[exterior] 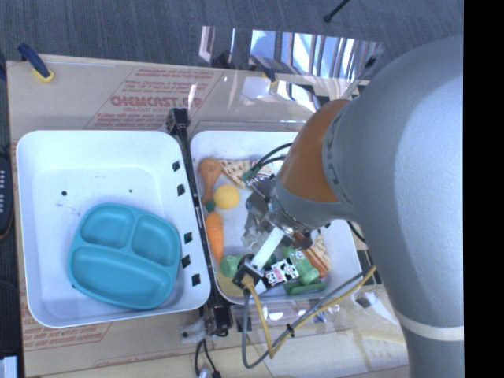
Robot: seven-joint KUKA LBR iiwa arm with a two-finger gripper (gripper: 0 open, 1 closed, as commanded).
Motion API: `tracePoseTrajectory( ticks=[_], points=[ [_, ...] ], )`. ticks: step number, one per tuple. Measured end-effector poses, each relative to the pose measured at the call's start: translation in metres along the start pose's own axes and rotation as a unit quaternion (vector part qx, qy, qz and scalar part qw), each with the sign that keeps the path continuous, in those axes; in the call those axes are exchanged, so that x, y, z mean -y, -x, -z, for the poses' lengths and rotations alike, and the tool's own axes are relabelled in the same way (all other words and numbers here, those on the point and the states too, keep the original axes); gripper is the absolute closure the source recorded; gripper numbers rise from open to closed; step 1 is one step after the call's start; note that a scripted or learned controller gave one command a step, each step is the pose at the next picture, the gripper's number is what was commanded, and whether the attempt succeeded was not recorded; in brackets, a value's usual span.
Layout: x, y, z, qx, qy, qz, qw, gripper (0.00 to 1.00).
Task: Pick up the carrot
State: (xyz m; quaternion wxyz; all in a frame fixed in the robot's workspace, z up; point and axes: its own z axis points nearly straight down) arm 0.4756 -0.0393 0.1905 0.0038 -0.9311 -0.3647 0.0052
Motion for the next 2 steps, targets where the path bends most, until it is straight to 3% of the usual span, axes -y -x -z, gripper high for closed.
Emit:
tracePoseTrajectory(
  ticks=[1, 2],
  points=[
    [0.000, 0.000, 0.000, 0.000, 0.000, 0.000, 1.0000, 0.00],
    [-0.019, -0.019, 0.000, 0.000, 0.001, -0.093, 0.9957, 0.00]
  ],
)
